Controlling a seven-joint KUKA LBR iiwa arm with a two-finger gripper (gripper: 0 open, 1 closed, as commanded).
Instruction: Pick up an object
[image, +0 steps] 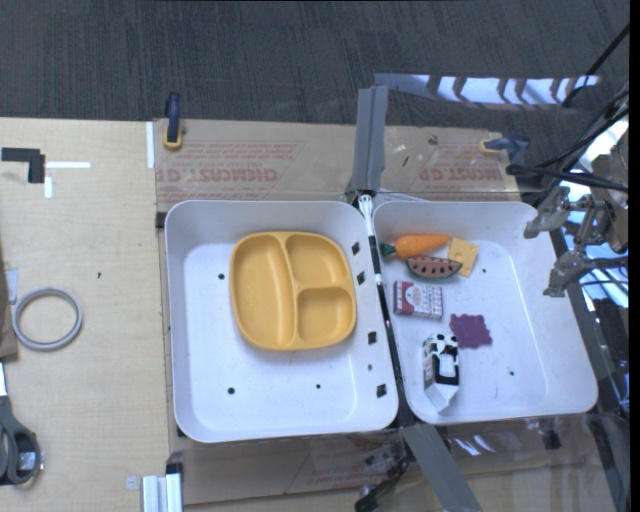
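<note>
The right bin (520, 375) holds several small objects. An orange carrot (422, 244) lies at the back, with a yellow cheese wedge (463, 253) and a watermelon slice (433, 267) just in front of it. A red-and-white box (418, 299) sits left of centre, a purple piece (470, 329) lies mid-bin, and a black-and-white carton (441, 370) stands near the front. My gripper (549, 254) hovers over the bin's right rim, open, with nothing between its fingers, well to the right of all the objects.
The left bin (200, 400) contains a yellow divided plate (293, 290). A grey divider post (368, 140) rises behind the bins' shared wall. A grey tape ring (44, 318) lies on the bench at far left. Cables and frame parts crowd the right edge.
</note>
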